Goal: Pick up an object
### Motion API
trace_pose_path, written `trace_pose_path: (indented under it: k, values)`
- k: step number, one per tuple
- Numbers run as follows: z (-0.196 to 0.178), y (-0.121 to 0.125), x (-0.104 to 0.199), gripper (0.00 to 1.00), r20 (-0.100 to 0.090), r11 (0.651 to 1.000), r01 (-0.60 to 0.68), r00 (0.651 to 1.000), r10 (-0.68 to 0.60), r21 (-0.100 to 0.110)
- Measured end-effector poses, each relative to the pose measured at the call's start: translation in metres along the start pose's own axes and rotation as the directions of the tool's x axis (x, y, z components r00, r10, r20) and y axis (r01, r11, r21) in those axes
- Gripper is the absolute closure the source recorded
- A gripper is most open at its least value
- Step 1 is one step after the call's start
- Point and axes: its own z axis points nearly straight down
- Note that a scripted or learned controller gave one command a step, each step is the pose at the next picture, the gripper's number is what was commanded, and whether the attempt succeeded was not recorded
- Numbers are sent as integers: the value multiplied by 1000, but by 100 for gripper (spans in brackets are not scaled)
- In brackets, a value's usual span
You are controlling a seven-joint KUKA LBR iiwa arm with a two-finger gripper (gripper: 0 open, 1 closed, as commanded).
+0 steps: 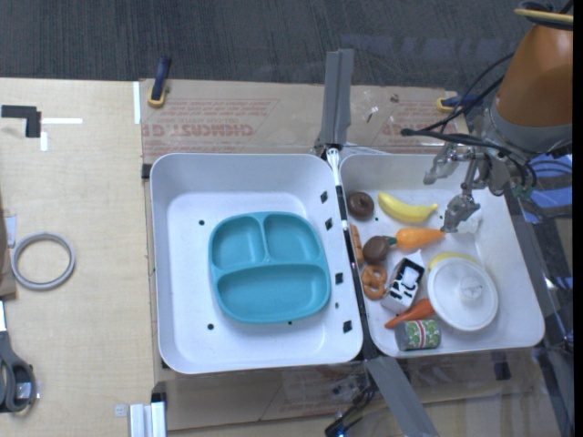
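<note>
Pale wood covers the table [73, 153] on the left, with brown cardboard [237, 116] under the two white bins and dark carpet [182, 16] beyond the far edge. A roll of tape [41, 260] lies on the wood at the left, well apart from the bins.

The left bin [173, 271] holds a teal divided plate [270, 267] at its middle. The right bin [524, 271] holds the small things.

The grey arm with its orange band [542, 66] reaches in from the right, over the far right part of the right bin. Its claw [460, 209] hangs low above the bin floor, just right of the carrot's tip; I cannot tell how wide it stands, and nothing shows between its tips.

A banana [407, 208] lies near the far wall, a chocolate doughnut [361, 205] to its left. The carrot [417, 238] lies just near of the banana, a brown round thing [375, 248] at its left end. Nearer sit a pretzel [373, 281], a black-and-white block [405, 280], a white round lid [463, 291], a second carrot [410, 312] and a green can [419, 334], crowded together.
</note>
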Motion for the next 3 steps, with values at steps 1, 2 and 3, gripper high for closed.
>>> trace_pose_path:
  k: [1, 2, 3]
  values:
    - [69, 16, 14, 0, 21, 997, -74, 997, 74, 5]
    - [77, 51, 41, 0, 29, 996, -92, 995, 92, 6]
    - [77, 56, 50, 0, 33, 977, -211, 977, 211, 3]
